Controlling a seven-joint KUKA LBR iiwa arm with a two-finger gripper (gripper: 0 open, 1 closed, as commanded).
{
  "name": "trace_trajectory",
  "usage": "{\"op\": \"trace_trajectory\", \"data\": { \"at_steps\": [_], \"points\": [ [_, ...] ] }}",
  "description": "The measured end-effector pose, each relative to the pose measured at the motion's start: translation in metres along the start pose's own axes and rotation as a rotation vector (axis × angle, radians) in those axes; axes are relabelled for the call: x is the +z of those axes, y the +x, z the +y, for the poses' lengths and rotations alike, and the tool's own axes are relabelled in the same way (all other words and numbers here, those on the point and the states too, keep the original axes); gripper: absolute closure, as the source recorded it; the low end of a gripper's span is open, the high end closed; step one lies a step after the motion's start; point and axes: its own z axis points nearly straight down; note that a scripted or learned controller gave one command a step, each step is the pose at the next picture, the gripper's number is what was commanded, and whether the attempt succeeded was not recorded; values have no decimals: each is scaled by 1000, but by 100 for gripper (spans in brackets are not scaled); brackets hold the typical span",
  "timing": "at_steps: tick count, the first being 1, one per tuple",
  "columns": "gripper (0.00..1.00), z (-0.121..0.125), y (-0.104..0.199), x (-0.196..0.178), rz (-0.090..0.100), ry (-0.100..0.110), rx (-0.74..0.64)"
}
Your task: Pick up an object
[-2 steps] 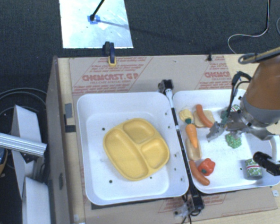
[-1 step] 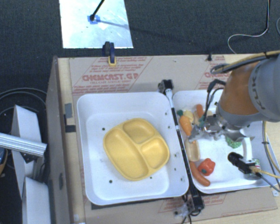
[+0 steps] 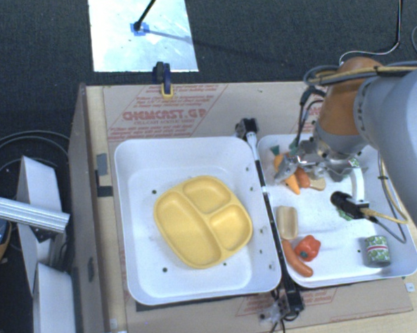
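Reaching in from the right, the grey arm with its orange band sets its hand (image 3: 293, 165) low over the upper left part of the right shallow white bin (image 3: 397, 260), right at a small orange carrot-shaped piece (image 3: 293, 184) and a reddish-brown piece (image 3: 305, 179) beside it — whether it is open or grips anything I cannot tell. Lower in that bin lie a pale tan block (image 3: 288, 221), an orange sausage-shaped piece (image 3: 297, 258), a red pepper-like toy (image 3: 308, 247) and a small green-labelled can (image 3: 376, 250) — the can well apart at the right. A yellow three-compartment plastic plate (image 3: 202, 220) lies in the left white bin (image 3: 136, 195) on the counter (image 3: 170, 108).
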Motion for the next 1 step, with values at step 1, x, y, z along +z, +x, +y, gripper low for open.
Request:
{"op": "trace_trajectory", "data": {
  "at_steps": [1],
  "points": [
    [0,24,-7,4,19,66,-10]
  ]
}}
